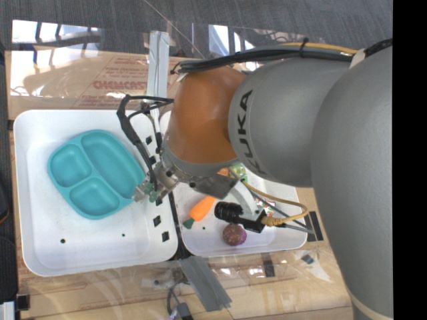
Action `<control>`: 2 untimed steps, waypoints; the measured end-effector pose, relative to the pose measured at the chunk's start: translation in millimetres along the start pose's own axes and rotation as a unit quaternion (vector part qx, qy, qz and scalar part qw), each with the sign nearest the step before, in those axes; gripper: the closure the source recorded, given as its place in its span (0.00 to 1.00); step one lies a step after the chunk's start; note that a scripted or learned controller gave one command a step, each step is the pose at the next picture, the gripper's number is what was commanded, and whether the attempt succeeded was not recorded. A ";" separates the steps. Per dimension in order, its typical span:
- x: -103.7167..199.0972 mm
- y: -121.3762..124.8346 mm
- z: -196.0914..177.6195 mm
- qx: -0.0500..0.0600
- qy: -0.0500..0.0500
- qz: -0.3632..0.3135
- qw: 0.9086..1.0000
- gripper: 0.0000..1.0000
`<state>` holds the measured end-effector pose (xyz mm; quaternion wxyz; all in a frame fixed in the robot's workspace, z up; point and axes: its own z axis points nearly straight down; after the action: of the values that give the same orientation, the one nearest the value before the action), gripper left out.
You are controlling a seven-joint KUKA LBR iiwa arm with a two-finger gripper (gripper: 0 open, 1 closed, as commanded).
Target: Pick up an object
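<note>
Your arm (pixel 300 105) enters from the right and covers most of the right bin (pixel 208 244). Its orange band (pixel 200 119) sits above the strip where the two bins meet.

The claw (pixel 149 192) is low over the inner edge of the left bin (pixel 80 249), just beside the near right corner of the teal divided plate (pixel 93 172). You cannot tell from this view whether the claw is released or clenched, and nothing can be seen held in it.

- Left bin: the teal divided plate lies flat in the upper middle of the bin, three compartments facing up.
- Right bin: an orange carrot-shaped toy (pixel 201 209) lies tilted near the bin's left wall. A dark purple ball (pixel 233 234) rests just to its right, near the front wall and apart from the toy. A small green and yellow item (pixel 237 173) shows at the edge of the arm, too hidden to identify.

Both bins stand on the tabletop (pixel 80 89).
</note>
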<state>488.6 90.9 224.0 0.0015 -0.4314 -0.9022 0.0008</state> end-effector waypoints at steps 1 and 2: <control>-0.4 0.9 -9.8 0.000 0.000 -0.002 1.000 1.00; 19.4 0.3 21.7 0.000 0.000 -0.092 0.996 1.00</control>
<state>476.6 106.2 202.3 0.0010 -0.3465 -0.9381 0.0006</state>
